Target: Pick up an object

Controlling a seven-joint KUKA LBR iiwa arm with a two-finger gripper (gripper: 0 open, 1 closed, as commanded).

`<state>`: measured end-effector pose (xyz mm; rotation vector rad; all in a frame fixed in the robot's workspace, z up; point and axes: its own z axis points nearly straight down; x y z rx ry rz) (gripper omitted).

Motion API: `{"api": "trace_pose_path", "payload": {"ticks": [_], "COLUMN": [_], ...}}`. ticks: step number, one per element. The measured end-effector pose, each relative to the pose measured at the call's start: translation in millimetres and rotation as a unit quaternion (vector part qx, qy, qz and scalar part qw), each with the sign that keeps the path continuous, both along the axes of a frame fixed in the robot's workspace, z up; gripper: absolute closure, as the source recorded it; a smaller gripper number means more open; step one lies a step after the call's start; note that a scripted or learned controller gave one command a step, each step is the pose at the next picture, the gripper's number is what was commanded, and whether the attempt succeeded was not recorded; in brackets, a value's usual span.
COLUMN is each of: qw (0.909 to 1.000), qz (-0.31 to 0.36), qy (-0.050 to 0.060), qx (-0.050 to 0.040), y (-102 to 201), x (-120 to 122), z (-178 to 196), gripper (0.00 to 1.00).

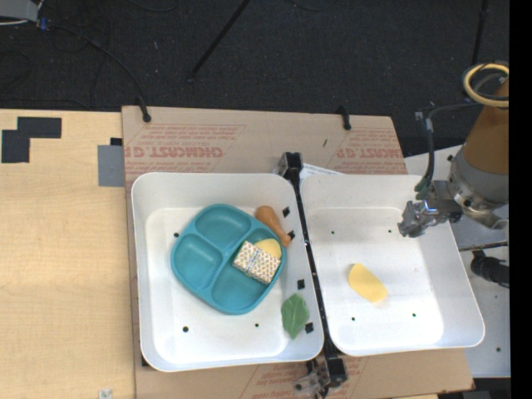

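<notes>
I see the gripper hanging over the far right part of the right bin, and I cannot tell how it is set. The yellow object lies on that bin's floor, well apart from it, nearer and to the left. The left bin holds a teal divided plate.
</notes>
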<state>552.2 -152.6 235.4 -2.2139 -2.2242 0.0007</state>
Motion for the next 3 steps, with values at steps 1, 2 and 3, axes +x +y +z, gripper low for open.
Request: {"api": "trace_pose_path", "payload": {"ticks": [1,2,3], "qw": [1.0,1.0,1.0], "qz": [0.0,0.0,-0.001], "qy": [0.0,0.001,0.001], "qx": [0.0004,0.0001,-0.0004], "y": [53.7,104.4,149.0], "x": [-5.7,1.4,-1.2], "z": [8.2,2.3,6.9], "gripper": [1.0,1.0,1.0]}}
